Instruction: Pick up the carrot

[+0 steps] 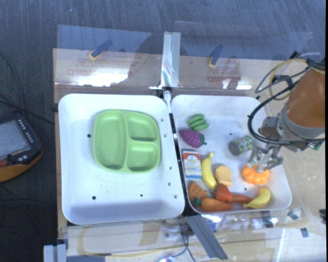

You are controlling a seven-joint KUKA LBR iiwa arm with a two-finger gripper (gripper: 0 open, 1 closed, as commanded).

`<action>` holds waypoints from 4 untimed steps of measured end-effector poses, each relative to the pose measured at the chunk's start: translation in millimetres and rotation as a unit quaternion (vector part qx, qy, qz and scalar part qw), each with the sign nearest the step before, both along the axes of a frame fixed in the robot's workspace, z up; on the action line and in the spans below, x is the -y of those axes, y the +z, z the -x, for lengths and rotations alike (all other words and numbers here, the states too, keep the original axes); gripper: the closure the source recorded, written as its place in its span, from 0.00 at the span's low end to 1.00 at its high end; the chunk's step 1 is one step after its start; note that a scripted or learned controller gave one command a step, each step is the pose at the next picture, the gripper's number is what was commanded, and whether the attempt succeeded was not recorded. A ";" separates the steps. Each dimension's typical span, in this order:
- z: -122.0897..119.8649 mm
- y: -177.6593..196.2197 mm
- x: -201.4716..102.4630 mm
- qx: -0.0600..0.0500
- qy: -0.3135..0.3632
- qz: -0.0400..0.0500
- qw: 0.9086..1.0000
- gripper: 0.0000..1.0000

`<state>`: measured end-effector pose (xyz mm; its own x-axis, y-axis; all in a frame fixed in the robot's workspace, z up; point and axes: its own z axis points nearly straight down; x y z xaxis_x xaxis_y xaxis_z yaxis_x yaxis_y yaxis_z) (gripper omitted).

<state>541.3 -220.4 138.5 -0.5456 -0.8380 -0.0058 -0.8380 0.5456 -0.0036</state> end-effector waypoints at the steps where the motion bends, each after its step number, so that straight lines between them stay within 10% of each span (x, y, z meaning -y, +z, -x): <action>1: 57.0 12.7 1.5 -0.003 0.188 0.000 0.982 1.00; 2: 55.6 135.7 2.3 0.001 0.378 0.003 0.926 1.00; 3: 48.7 139.1 -8.1 -0.001 0.482 0.000 0.876 1.00; 4: 48.8 139.0 -7.9 -0.001 0.482 0.000 0.876 0.00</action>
<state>492.4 -212.5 277.5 0.4167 -0.9090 -0.0064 -0.9090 -0.4167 -0.0018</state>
